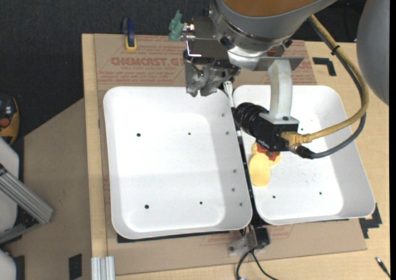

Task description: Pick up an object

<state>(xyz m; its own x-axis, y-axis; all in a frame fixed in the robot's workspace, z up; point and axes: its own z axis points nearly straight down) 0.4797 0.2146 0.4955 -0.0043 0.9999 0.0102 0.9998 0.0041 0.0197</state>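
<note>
Lying below tool (208, 82), yellow object (260, 171)

Two shallow white bins, left bin (124, 167) and right bin (346, 173), side by side on a brown board (93, 87) printed with red lettering. Blue-and-yellow clamp (129, 32) at the board's upper left edge; aluminium profile (25, 198) at lower left.

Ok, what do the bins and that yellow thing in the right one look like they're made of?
The left bin and right bin look like thin moulded plastic, white with a slight sheen: rounded corners and soft light patches. The yellow object looks smooth and rounded, perhaps soft plastic or rubber; its upper part is hidden by the black fitting, so that is a guess.
</note>
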